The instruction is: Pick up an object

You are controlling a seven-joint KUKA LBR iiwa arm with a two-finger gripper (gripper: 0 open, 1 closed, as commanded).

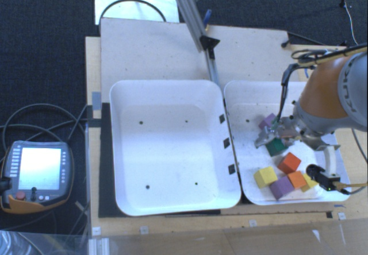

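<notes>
Nearest us, at the front edge of the worktop [172, 231], sits the lip of the left bin [167, 145], and just off to the side lies a handheld control pad [35, 176] with its cable looping on the dark floor.

The things we want are all in the right bin [244, 104]. A yellow block [265, 176], a purple block [282, 186] and two orange blocks [290, 162] [297, 179] crowd together near the front, most of them touching or nearly so. A green block [276, 147] lies a little further back, and a small mauve piece [268, 120] sits beyond it.

Our end effector [269, 138] hangs low over the bin, right at the green block, with the arm [328, 96] reaching in from the right. We cannot tell whether it is apart or together, nor whether it has the green block; the wrist hides too much.

As we judge it, the risk is a miss or a glancing contact. The green block sits partly under the tool, so an off-centre close could push it aside, and the neighbouring orange block is near enough to be nudged or caught along with it. A lift begun before a firm hold would come up with nothing.
</notes>
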